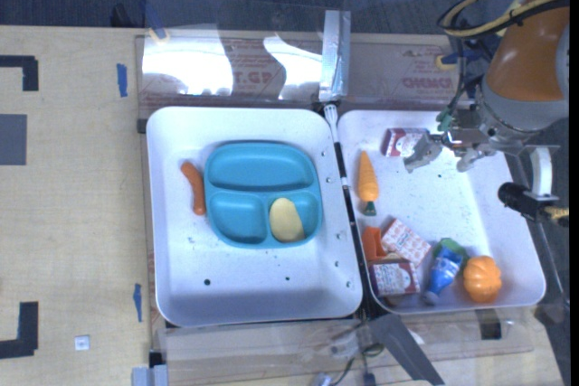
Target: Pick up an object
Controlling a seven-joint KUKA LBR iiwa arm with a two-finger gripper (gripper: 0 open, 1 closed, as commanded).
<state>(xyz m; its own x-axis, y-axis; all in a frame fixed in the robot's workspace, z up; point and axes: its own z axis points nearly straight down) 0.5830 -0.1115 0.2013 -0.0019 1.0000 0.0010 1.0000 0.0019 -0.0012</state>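
This looks like a robotics lab rather than a home or kitchen. A plywood bench point(72, 194) marked with black squares and blue tape point(121, 79) carries two white bins point(172, 221), with a clear plastic shield point(235, 63) behind them. The food inside is toy food (a carrot point(366, 178), a pumpkin point(482, 277)). Bundled cables point(479, 9) run to the arm point(529, 68).

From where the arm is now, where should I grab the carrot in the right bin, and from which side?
Grip the carrot across its thick orange middle, coming straight down. It lies flat and apart from the other items, lengthwise up the view with its green tip toward the near edge, so the fingers should probably close from its left and right sides. The gripper hovers to its right.
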